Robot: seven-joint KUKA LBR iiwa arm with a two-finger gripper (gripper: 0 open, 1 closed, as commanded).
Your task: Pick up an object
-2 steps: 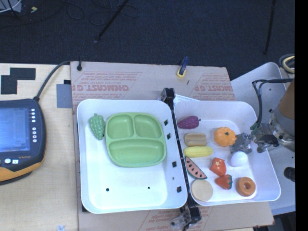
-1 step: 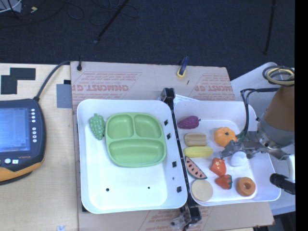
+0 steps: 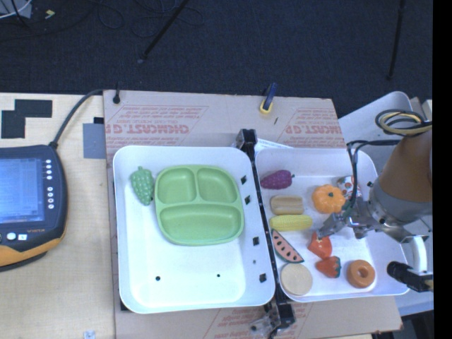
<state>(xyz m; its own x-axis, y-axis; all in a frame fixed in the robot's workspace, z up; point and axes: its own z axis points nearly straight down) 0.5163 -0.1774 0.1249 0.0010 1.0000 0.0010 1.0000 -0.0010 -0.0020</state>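
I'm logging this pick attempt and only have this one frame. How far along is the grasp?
Done: the arm has reached into the right bin, and the gripper is low among the toy foods, beside the orange pumpkin and just above a red pepper. In hand: nothing is visibly between its fingers. Left: closing on one item and lifting it; every item appears to lie on the bin floor.

Red print on cardboard sheet (image 3: 180,122) under bins, upside down, possibly "CHEMCAST GP", repeated at right.
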